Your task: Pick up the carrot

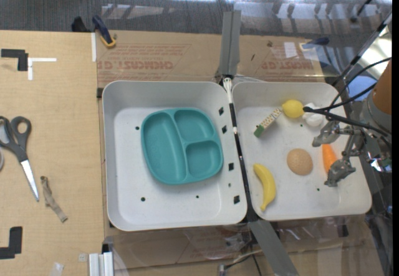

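Carrot [328, 156]: judged light, stiff, smooth toy, likely slippery; tapered, so best pinched across middle. Lies in right bin [293, 206], near its right side, lengthwise between two spread fingers of gripper [332, 155], one finger above its top end, other below its tip. Jaws released, straddling carrot, not clamping. Brown ball [300, 161] just left of jaws; banana [266, 185] farther left.

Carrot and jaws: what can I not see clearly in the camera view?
- Carrot: partly covered by the gripper; its full length is hidden.
- Whether the jaws touch the carrot: too small and cluttered to tell.
- Arm: cut off by the right edge.
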Robot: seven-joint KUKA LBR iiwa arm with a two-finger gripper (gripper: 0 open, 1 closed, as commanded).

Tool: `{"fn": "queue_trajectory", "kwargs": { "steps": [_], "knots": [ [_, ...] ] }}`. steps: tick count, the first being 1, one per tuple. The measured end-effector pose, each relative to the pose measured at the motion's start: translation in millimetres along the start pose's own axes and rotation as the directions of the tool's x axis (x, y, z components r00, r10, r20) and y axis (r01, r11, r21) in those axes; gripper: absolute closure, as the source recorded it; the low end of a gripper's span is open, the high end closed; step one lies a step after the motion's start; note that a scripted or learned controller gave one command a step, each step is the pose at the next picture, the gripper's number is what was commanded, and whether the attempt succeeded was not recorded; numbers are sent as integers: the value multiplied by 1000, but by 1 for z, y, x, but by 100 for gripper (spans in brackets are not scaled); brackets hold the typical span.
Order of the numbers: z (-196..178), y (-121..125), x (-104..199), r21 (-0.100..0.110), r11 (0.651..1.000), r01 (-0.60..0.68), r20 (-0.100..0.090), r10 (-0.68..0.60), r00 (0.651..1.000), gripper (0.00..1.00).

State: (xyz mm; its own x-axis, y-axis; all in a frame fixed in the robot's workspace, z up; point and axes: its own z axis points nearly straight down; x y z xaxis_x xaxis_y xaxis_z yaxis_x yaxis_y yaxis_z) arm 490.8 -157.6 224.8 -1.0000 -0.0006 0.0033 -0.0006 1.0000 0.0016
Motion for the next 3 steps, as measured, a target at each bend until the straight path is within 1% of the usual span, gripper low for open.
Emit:
{"fn": "queue_trajectory", "kwargs": {
  "steps": [1, 2, 3],
  "knots": [
    [118, -31, -43, 1, 1000, -10, 3, 10, 1000, 0],
    [112, -29, -45, 0, 1000, -5, 3, 5, 1000, 100],
    [33, -42, -76, 1, 997, 81, 3, -81, 997, 100]
  ]
}}
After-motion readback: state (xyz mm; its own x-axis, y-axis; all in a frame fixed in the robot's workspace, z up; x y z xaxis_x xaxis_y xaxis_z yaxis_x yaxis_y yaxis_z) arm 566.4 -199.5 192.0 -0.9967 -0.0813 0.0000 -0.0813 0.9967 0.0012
